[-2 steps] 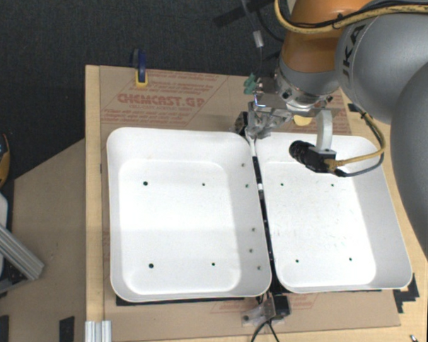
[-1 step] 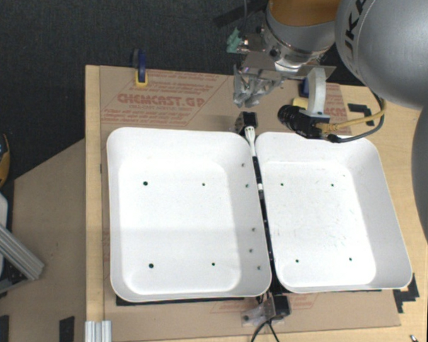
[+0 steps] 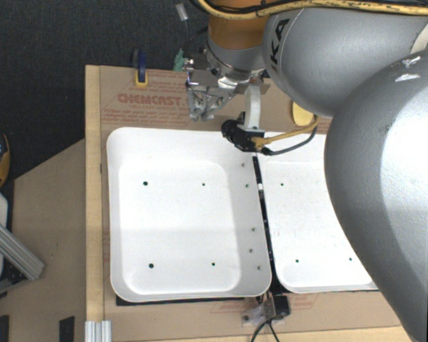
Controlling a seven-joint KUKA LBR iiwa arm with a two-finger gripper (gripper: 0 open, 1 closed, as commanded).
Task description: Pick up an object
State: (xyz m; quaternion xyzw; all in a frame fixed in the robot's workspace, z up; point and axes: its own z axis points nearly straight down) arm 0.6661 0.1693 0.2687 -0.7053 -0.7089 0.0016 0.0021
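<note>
A dark textured floor covering (image 3: 57, 25) fills the upper left of the frame, and in front of it lies a brown board with red lettering (image 3: 92, 197) that carries two shallow white plastic bins side by side. The left white bin (image 3: 176, 222) sits at the centre of the frame, and the right white bin (image 3: 311, 220) is partly covered by the robot. At upper centre the metal two-finger gripper (image 3: 201, 108) points down over the brown board, just beyond the left bin's far rim and apart from the bin. It is too small and blurred to tell whether it is open or closed, or whether it grips anything. The single grey arm (image 3: 346, 59) comes in from the right edge as a thick, curving mass that fills the right of the frame. Its orange band (image 3: 235, 8) is at the top, above the wrist. One pale yellow rounded thing (image 3: 302, 114) peeks out under the arm at upper right, near the right bin's far edge; I cannot tell whether it lies inside that bin. One small blue clamp (image 3: 141, 66) stands on the board's far edge at upper left. Four small dark dots mark the left bin's floor.
</note>
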